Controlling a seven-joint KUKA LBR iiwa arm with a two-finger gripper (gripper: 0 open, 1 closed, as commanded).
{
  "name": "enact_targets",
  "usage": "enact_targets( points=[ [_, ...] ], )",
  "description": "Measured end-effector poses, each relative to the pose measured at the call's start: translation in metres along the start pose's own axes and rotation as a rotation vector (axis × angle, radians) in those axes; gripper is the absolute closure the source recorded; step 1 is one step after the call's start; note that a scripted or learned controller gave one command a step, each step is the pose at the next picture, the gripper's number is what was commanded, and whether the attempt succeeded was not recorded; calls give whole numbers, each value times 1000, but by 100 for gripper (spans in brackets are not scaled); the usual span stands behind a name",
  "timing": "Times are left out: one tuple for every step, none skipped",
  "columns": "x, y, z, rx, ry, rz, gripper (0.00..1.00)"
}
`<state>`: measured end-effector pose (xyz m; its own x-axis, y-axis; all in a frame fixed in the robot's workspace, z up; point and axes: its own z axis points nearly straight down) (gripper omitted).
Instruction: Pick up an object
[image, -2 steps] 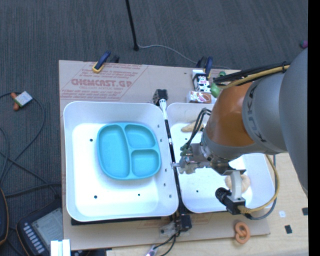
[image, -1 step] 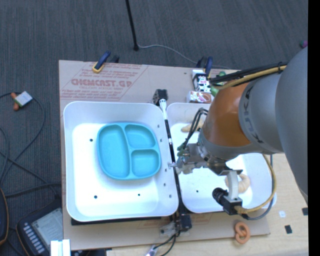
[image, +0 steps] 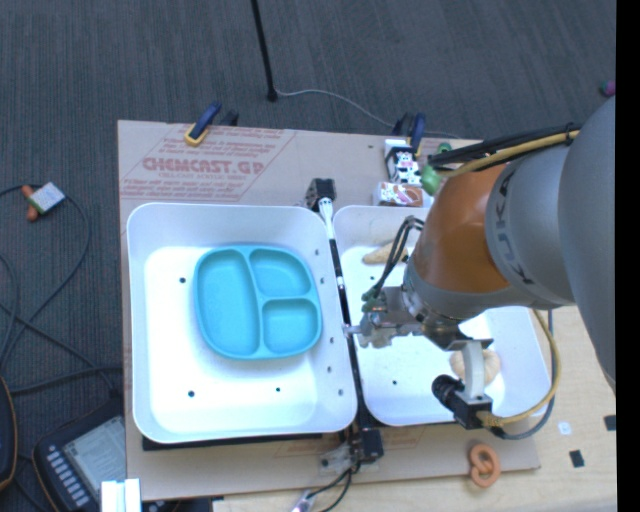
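Jaw state cannot be told, gripper (image: 378, 328) low over right bin (image: 400, 400) near its left wall, blue divided plate (image: 257, 301) in left bin (image: 160, 400), beige object (image: 476, 362) right of gripper.

The surface (image: 200, 170) is a brown board printed with red lettering, resting on dark carpet (image: 80, 80). A blue-and-yellow clamp (image: 203, 122) grips its edge at eleven o'clock, and another blue clamp (image: 416, 127) sits at one o'clock. An orange ring-shaped piece (image: 484, 464) lies on the board at five o'clock. Off the board at nine o'clock, a small grey-and-orange item (image: 43, 198) lies on the carpet (its cable trails away). A dark keypad device (image: 70, 462) sits at seven o'clock.
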<state>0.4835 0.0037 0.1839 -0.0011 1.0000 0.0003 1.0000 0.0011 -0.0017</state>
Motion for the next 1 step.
enact_targets(
  points=[
    [24, 72, 0, -1, -2, 0, 100]
  ],
)
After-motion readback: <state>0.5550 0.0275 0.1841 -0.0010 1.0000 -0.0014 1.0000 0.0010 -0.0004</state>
